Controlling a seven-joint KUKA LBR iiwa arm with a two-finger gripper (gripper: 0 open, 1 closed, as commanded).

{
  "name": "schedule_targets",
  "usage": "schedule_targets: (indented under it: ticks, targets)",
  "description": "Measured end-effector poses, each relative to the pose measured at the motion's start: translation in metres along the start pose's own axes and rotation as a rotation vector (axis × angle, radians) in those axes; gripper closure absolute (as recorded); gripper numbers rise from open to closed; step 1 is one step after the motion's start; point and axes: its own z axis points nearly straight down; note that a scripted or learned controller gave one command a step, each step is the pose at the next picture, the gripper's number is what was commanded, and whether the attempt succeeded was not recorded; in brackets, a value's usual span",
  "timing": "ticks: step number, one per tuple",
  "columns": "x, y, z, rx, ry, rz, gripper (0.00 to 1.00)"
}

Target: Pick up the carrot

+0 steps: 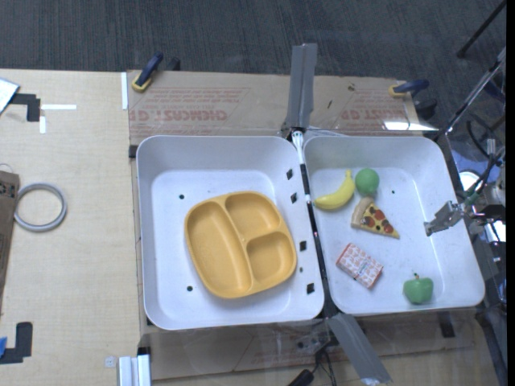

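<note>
A small grey metal gripper (pixel 441 219) — angular, pale-edged — on dark framework with thin cables behind.

Carrot: cannot tell which item it is. The right bin (pixel 438 155), by the table's right edge, holds a banana (pixel 336 195), green ball (pixel 367 181), pizza slice (pixel 373 219), red-and-white packet (pixel 359 264) and green fruit (pixel 418 289); none reads as orange and tapered.

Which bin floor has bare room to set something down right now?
Right bin: bare floor between the pizza slice, the green pepper and the right wall. Its upper left is crowded with the banana and the lime. Left bin: the yellow plate takes most of the floor.
</note>
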Motion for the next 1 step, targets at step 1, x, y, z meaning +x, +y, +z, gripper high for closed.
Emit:
schedule_targets:
  ticks: [1]
  targets:
    - [-0.0049,0.0679,0.0114,0.0,-0.001,0.216,0.0]
